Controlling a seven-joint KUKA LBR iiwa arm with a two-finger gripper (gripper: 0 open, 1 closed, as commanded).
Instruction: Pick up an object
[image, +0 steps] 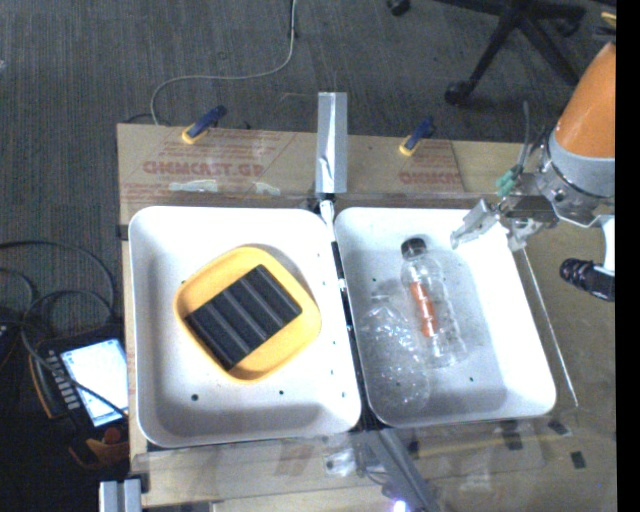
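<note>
Hanging above the right bin's (540, 385) two o'clock corner, the gripper (492, 222) is being carried by the arm (590, 120) with nothing between its fingers; whether they are spread or closed cannot be told from this slant. A clear plastic bottle (430, 305) is lying on its side near the bin's centre, cap toward twelve o'clock, beside a crumpled clear wrapper (392, 345) at its seven o'clock. Being nearest, the bottle is judged the likely target. In the left bin (160, 400), a yellow tray with a black ribbed insert (248, 312) is resting flat at centre, well apart from the gripper.
</note>
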